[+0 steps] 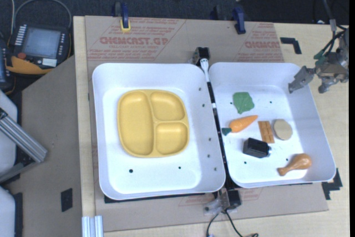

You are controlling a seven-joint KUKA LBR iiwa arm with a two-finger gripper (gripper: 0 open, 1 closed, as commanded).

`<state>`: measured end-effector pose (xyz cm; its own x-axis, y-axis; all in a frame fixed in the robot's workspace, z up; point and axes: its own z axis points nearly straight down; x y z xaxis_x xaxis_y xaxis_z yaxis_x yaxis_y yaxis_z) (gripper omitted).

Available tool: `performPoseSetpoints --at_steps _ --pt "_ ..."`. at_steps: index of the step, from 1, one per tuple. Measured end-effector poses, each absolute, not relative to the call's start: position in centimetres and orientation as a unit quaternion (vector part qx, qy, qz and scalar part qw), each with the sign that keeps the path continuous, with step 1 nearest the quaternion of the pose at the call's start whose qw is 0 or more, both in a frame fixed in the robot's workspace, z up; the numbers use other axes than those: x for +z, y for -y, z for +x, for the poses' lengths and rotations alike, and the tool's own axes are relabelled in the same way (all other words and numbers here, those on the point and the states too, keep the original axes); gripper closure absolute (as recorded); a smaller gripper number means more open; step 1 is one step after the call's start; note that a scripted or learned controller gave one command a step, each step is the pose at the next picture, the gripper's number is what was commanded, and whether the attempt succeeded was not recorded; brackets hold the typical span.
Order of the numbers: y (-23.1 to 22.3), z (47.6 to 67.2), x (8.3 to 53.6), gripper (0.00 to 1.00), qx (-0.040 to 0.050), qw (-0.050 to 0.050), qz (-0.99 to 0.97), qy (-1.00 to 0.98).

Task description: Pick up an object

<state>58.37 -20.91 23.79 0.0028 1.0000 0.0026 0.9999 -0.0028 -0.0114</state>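
We see 2 shallow white plastic bins side by side on a cardboard-covered bench (166, 36), the left bin (105, 119) in the middle of the frame and the right bin (316, 119) toward the right. In the left bin lies a yellow plastic divided plate with 3 compartments (153, 122), set flat and a little above the bin's centre. The right bin holds the loose objects: a green leafy plastic piece (243, 101) in its upper middle, an orange toy carrot with a dark green tip (242, 124) just below it and lying at a slant, a small orange-brown ridged rectangular piece (266, 131) to the carrot's right, and a round tan disc (283, 130) just beside that piece, so close we cannot tell whether they touch. Below the carrot sits a black blocky object (255, 147), and in the lower right corner lies a tan toy drumstick (295, 164), apart from the rest. The two-finger gripper (310, 78) sits at the right edge of the frame, over the upper right rim of the right bin, well apart from all 6 objects; we see 1 grey finger (298, 79) reaching left over the bin's corner, but whether the pincer is apart or together we cannot tell. Nothing sits between its fingers that we can see. At the upper left of the frame a black handheld pendant with a screen (40, 44) rests on the dark floor.
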Motion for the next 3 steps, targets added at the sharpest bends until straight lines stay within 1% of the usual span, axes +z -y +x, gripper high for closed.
performPoseSetpoints --at_steps 1,2,3 --pt "20.9 58.6 24.3 0.00 0.0006 0.001 -0.707 0.707" --pt "20.3 58.3 19.8 0.00 0.0019 0.004 -0.707 0.707" --pt "20.3 57.2 13.9 0.00 0.0023 0.005 -0.707 0.707"
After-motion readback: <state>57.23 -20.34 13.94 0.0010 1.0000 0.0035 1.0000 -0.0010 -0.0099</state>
